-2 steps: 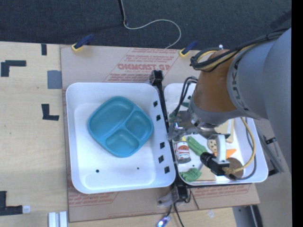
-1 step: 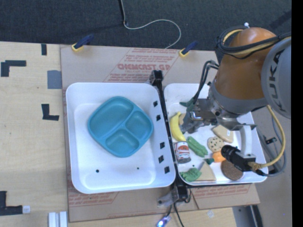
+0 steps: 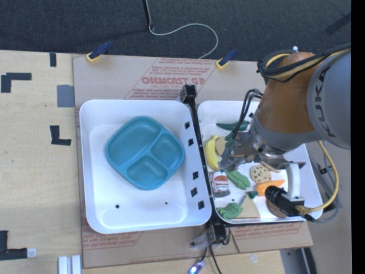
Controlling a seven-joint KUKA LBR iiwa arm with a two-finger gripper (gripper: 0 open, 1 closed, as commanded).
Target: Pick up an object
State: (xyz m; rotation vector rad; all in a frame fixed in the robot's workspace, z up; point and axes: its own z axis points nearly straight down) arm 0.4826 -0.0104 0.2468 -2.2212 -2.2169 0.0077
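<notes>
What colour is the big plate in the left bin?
The plate is light blue with three sections, seen in the camera view from above.
</notes>
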